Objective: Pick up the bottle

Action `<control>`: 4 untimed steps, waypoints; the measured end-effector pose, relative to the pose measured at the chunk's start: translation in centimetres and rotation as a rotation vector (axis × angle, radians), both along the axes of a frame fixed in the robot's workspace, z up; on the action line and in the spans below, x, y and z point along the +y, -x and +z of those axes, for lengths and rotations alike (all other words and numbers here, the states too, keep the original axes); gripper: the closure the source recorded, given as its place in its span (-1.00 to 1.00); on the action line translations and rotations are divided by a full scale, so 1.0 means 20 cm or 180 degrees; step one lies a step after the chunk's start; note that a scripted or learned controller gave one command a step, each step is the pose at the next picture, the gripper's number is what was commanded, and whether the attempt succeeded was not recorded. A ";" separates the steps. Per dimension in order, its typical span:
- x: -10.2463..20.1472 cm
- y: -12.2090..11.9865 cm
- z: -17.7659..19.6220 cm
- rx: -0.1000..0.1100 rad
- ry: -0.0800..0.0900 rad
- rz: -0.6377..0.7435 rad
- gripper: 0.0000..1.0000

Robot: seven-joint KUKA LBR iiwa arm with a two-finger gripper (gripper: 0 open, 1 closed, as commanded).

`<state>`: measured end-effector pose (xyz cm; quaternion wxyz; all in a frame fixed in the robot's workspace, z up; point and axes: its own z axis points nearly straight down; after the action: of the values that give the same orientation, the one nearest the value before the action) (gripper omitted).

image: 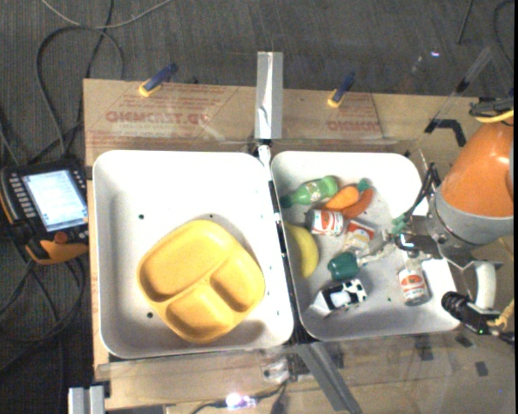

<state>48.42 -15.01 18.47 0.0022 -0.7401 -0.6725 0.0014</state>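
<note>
**Arm at right bin, bottle not yet lifted**

Small clear plastic bottle with red label (413,285) stands in the shallow white right-hand bin (375,324), near its right wall, apart from the toy clutter. Best approach: descend straight over the cap, close low on the body. Gripper (406,235) hovers just beside the bottle; its opening cannot be told, and nothing shows in its grasp.

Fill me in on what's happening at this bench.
A grey and orange robot arm reaches in from the right over the right bin, which holds a jumble of small things: a green bottle, a carrot, a can, a banana and a small clear bottle. Its claw sits low among them. The left bin holds a yellow divided tray.
</note>
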 end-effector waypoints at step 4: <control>0.10 -0.39 -0.42 -0.0055 0.0018 0.0657 1.00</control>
<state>56.19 -13.10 10.03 -0.0059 -0.6669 -0.7451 -0.0029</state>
